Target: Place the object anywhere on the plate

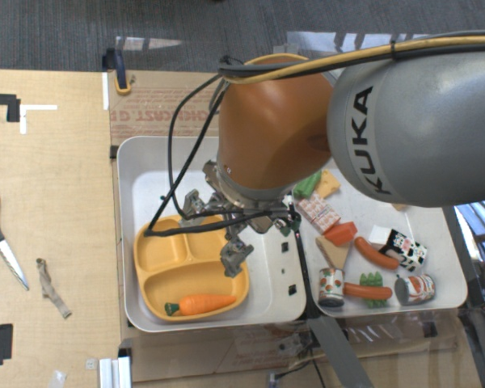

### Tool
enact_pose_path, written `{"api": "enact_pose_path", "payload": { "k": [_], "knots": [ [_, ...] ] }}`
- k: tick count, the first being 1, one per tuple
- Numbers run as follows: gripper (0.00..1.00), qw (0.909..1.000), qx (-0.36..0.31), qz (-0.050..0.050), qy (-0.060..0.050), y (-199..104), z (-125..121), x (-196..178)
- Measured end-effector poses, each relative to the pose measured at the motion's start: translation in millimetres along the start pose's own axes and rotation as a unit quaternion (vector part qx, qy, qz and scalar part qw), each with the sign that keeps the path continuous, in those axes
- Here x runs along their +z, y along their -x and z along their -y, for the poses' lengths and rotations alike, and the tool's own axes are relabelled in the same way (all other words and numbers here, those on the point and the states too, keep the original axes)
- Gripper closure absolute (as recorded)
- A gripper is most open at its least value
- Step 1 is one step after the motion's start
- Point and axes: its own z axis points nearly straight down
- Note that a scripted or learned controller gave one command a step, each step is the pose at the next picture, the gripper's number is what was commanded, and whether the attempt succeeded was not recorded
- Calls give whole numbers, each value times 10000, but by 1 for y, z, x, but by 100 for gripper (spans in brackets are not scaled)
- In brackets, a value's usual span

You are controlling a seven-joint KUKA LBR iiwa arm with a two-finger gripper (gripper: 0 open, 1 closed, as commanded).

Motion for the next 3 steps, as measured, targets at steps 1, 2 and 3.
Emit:
{"api": "enact_pose_path", "payload": {
  "k": [1,2,3],
  "knots": [
    [0,9909,-1348,-17,7,1,-17,66],
    [0,9313,-3642,13,4,44,34,17],
    [0,8795,-4759,9,10,-5,-22,-39]
  ]
}}
